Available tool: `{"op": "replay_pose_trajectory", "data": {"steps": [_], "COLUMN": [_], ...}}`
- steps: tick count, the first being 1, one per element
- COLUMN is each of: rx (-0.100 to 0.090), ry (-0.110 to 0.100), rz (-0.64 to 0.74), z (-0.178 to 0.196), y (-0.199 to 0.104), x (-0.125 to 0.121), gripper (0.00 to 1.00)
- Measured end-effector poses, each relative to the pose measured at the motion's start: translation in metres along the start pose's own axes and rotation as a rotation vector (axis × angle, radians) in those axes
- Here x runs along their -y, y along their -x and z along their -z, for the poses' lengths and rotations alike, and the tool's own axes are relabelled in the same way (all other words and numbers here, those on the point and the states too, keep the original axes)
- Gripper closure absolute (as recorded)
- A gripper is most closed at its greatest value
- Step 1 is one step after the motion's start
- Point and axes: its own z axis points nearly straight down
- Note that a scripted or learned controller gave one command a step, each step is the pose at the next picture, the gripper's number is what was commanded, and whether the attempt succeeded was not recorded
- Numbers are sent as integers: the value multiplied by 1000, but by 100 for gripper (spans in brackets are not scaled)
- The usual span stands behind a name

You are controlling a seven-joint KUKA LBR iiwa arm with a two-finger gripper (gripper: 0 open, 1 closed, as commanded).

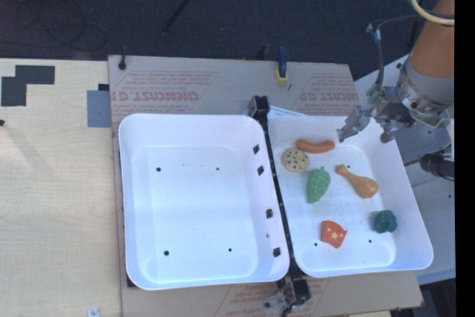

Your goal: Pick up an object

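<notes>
The pincer point(369, 127) hung over the far right corner of the right bin point(413, 234), its two fingers spread apart with nothing between them. Just below and left of it lay a sausage point(315, 146), then a cookie point(295, 160). A drumstick point(358, 182) sat directly beneath, green grapes point(318, 184) beside that; the red piece point(333, 234) and dark green lump point(384, 221) were farthest.

Smooth, glossy white plastic bins point(194, 131) rest on matt brown cardboard point(223, 89).
</notes>
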Motion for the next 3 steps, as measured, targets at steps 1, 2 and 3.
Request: {"op": "replay_pose_trajectory", "data": {"steps": [1, 2, 3], "rx": [-4, -1, 0], "ry": [-14, 1, -2], "rz": [-2, 3, -3], "z": [-135, -165, -155], "y": [-1, -57, -54], "x": [58, 19, 21], "gripper": [0, 0, 100]}}
